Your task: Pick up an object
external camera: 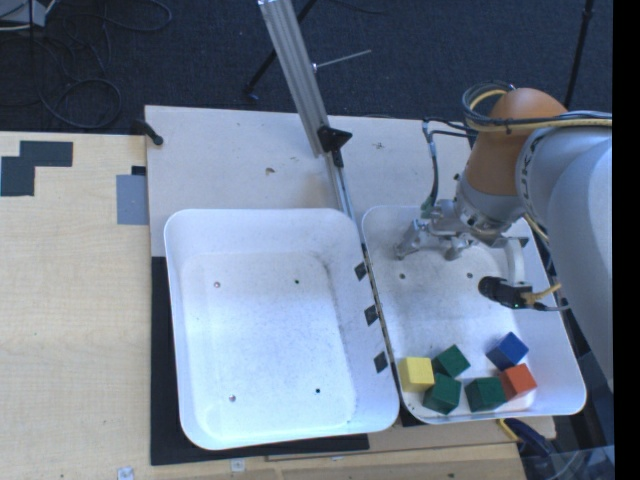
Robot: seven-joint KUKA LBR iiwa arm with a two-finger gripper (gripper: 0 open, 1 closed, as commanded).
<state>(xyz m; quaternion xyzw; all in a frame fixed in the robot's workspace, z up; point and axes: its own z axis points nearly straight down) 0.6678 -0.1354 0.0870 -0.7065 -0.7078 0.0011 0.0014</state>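
Two shallow white bins sit side by side on the bench, and your gripper (432, 240) hangs over the far end of the right bin (440, 313); whether it is open or closed you cannot tell from this angle, and nothing shows in it. Your targets, the cluster of blocks (465, 373), lie along the bin's near edge, well apart from the tool, so the move runs toward the camera, the yellow block (417, 372) closest to the divider.

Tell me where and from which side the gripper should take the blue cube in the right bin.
Probably from straight above, fingers closing on two opposite side faces. The blue cube sits at the back of the cluster, with open bin floor toward the gripper; the orange cube crowds its near side, so grip across the faces away from it.
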